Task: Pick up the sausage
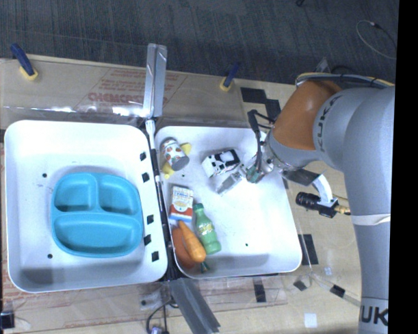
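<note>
The grey KUKA arm (pixel 363 154), orange band above its wrist, reaches down into the upper right part of the right bin (pixel 278 247). Its gripper (pixel 230 174) sits low there, right against a black-and-white object (pixel 219 160), perhaps a small cow toy; whether it is open, closed or gripping anything I cannot tell.

Taking the right bin as the landmark: the left bin (pixel 23 191) lies just beside it to the left and holds a blue divided tray (pixel 96 214). Along the right bin's left wall lie, from top to bottom, a small can with a yellow piece (pixel 174 155), a small printed carton (pixel 182 201), a green bottle (pixel 205 229), and at the bottom left corner the sausage (pixel 188 243), an orange-brown piece touching the bottle.

Judging from this, the pick is not yet done: the sausage rests on the bin floor, well apart from the gripper, and the whole approach and grasp remain.

Both bins stand on a brown bench board (pixel 198 87) with blue clamps (pixel 24 62) at its far edge, over a dark carpeted floor (pixel 200 19).
</note>
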Robot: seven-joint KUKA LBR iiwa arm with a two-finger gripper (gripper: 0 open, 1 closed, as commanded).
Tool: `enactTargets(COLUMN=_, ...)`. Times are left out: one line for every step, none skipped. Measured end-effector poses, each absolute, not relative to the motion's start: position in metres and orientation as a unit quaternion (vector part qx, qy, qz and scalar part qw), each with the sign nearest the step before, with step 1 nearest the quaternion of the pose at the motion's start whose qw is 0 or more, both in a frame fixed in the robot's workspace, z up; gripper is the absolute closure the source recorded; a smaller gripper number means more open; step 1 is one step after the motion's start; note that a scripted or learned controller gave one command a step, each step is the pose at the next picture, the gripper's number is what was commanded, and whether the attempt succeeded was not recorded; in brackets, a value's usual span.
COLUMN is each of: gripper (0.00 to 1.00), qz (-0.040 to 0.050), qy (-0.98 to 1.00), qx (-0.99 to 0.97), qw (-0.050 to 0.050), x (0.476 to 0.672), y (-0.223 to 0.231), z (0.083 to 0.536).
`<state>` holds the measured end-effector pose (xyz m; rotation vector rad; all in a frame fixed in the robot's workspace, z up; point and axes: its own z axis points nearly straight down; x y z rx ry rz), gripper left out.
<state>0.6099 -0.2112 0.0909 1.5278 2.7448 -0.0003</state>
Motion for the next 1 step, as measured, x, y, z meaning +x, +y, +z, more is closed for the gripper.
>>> enactTargets(gripper=0.00, qz=-0.0042, qy=0.877, qx=0.481, qw=-0.008, x=0.6538, y=-0.1825, z=0.0896)
